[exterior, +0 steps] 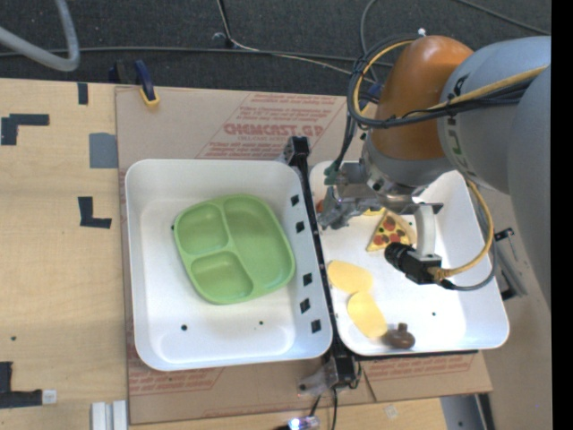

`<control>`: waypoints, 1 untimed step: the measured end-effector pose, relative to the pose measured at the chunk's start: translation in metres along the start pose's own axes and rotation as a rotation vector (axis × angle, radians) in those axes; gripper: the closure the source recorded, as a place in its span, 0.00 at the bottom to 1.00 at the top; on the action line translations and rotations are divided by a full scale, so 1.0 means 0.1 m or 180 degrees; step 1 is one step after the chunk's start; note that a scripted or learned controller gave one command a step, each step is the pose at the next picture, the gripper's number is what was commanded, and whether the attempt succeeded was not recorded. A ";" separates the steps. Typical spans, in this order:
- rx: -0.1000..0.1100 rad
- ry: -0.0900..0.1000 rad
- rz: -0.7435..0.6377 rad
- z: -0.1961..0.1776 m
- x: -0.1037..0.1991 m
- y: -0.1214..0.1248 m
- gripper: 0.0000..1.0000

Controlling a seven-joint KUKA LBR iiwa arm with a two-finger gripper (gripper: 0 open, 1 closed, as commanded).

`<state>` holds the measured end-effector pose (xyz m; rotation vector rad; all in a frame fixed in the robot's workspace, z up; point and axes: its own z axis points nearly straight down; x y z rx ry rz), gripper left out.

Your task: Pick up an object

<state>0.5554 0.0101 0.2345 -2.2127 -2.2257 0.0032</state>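
Glossy green plastic tray (235, 249) (smooth), matt white bins (143, 240), brown cardboard (260, 128).

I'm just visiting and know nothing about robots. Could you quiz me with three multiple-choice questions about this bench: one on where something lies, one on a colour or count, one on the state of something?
1. Where does the divided plate lie?
A. left bin
B. right bin
C. on the cardboard

2. How many compartments does the plate have?
A. two
B. three
C. five

3. How does the plate rest?
A. flat, hollows facing up
B. upside down
C. on its edge

Answers: 1 A, it sits in the left bin, away from the arm. 2 B, its ridges mark off three hollows. 3 A, the open hollows face the camera.
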 end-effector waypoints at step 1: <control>-0.0007 0.0002 -0.0004 -0.02 0.55 0.10 1.00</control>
